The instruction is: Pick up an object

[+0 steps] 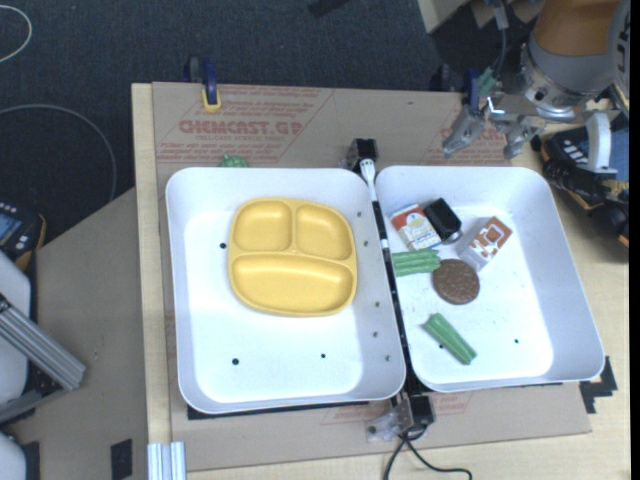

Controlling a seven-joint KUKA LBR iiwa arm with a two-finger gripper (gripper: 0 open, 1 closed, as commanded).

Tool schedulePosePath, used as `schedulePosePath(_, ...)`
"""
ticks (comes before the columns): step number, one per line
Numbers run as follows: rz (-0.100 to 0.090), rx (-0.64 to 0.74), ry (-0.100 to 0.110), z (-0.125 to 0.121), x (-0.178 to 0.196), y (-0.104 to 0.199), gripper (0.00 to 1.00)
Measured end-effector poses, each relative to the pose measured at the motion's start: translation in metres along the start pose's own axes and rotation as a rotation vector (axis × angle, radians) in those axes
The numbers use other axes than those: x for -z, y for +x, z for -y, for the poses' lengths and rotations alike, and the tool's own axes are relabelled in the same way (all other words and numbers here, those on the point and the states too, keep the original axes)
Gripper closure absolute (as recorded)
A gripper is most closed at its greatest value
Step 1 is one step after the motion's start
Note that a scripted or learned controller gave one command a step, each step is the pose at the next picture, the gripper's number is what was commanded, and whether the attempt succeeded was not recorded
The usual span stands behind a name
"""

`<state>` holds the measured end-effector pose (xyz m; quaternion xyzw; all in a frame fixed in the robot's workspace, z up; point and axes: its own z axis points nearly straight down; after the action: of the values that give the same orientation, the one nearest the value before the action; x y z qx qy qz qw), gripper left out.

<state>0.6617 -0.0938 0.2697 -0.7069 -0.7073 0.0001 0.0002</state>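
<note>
Well below gripper (489, 140): brown disc (456, 281)

We see dark carpet (150, 28) from nine to twelve o'clock. A white cable (95, 133) loops at ten o'clock.

My bins (540, 358) look like smooth glossy white plastic; the yellow tray (293, 258) is satin plastic, the board (300, 118) beneath matt brown cardboard.
</note>
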Motion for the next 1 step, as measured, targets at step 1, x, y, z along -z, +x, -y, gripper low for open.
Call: schedulePosePath(1,0.001,0.001,-0.003,-0.0006,0.011,0.0003,1.0)
